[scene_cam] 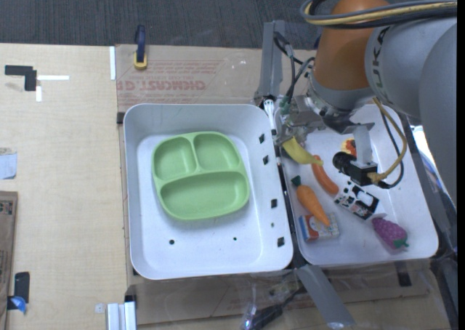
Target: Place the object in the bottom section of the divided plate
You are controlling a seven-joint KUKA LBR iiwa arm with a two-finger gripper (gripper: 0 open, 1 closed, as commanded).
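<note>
Claw (289,126) low at the left wall of the right bin (418,198), under the grey wrist and orange band; open or shut, impossible to tell from this slant. Nothing seen held.

Just below it, a banana (299,151), lying flat against the same wall, touching or nearly touching the claw's lower end. Probably the object meant, being nearest. Likely a light toy: stiff, smooth, a bit slippery, curved. Best taken across the thick middle, square to its length, not at the tapered tips.

Further out, two carrots: one (326,176) just right of the banana, another (312,204) below it. Then a small carton (319,228), a black-and-white block (357,202), and purple grapes (390,232) at the far lower corner. Close neighbours, so some risk of nudging a carrot on the way down.

Across the walls, in the left bin (145,248), a green plate (200,174) with two small sections above and one wide bottom section (203,195), bare. Nothing placed yet. All on the pale bench (58,176).
</note>
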